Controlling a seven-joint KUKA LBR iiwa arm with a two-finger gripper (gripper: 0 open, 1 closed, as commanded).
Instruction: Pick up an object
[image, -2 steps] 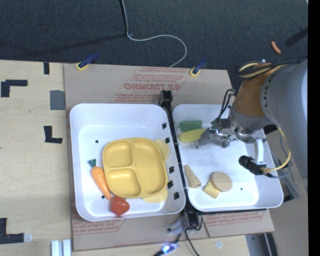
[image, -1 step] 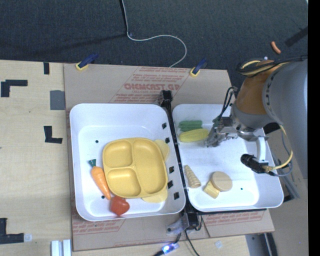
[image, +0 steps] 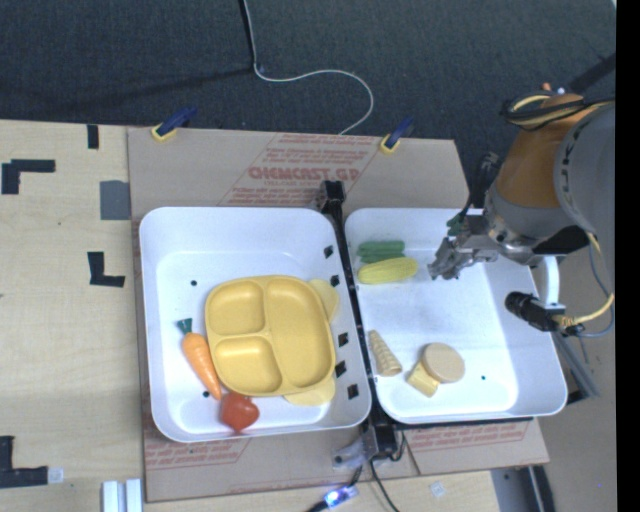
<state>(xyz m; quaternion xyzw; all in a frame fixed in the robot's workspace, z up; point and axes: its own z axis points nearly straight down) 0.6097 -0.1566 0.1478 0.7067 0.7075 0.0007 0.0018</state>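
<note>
Metal gripper (image: 447, 264), jaw state indiscernible, above smooth white right bin (image: 520, 405) near ribbed yellow corn (image: 386, 270) and tan disc (image: 443, 362).

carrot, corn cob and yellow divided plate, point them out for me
carrot (image: 202, 364), camera view, middle of its orange body
corn cob (image: 387, 270), camera view, middle of its yellow length
yellow divided plate (image: 270, 333), camera view, central divider ridge

A single fixed camera looks down from above the tabletop (image: 60, 300) at a slight slant; both white bins, left (image: 165, 250) and right (image: 505, 395), sit mid-frame at moderate range; the arm (image: 555, 170) enters from the right edge.
</note>
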